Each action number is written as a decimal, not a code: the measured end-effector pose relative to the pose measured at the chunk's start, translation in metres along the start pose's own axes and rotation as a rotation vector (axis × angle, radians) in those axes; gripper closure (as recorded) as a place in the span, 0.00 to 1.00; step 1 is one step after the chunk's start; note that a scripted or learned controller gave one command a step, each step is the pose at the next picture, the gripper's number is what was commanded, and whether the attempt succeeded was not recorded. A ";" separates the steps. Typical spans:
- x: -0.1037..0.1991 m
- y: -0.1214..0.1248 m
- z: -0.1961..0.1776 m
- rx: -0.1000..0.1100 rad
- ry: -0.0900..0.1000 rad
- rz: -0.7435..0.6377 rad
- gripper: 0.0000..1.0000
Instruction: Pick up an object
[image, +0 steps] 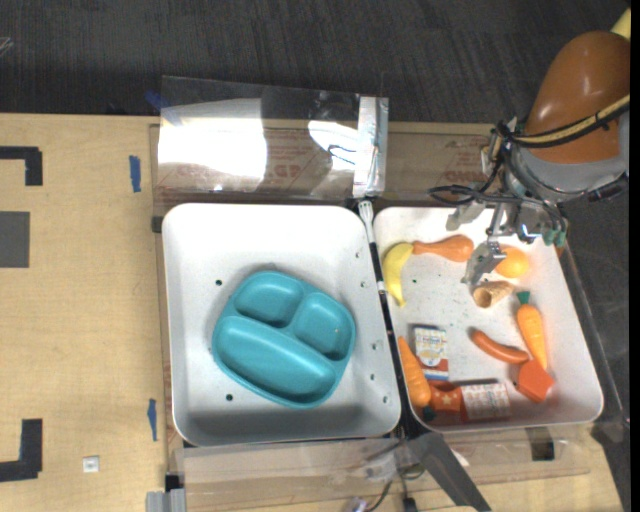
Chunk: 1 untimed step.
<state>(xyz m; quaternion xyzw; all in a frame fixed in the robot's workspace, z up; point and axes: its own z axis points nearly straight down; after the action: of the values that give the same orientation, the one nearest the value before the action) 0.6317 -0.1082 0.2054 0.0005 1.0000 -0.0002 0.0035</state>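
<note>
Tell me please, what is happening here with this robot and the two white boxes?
A robot arm reaches in from the right, and its gripper hangs over the right bin, just above a small tan piece. That bin is full of toy food: a banana, carrots, a sausage and a small bottle. The left bin has a teal divided tray. Nothing can be seen between its fingers.

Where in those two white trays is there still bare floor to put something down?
Left bin: bare floor all around the teal divided plate, widest along the top and left walls. Right bin: crowded; the one open patch lies mid-floor between the banana, the small carton and the tool. Toys line its near and right walls.
</note>
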 end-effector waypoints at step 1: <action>0.061 -0.007 0.108 0.001 -0.004 -0.090 0.00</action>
<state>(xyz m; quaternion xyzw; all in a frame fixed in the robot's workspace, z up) 0.5713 -0.1150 0.0968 -0.0443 0.9990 -0.0006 0.0057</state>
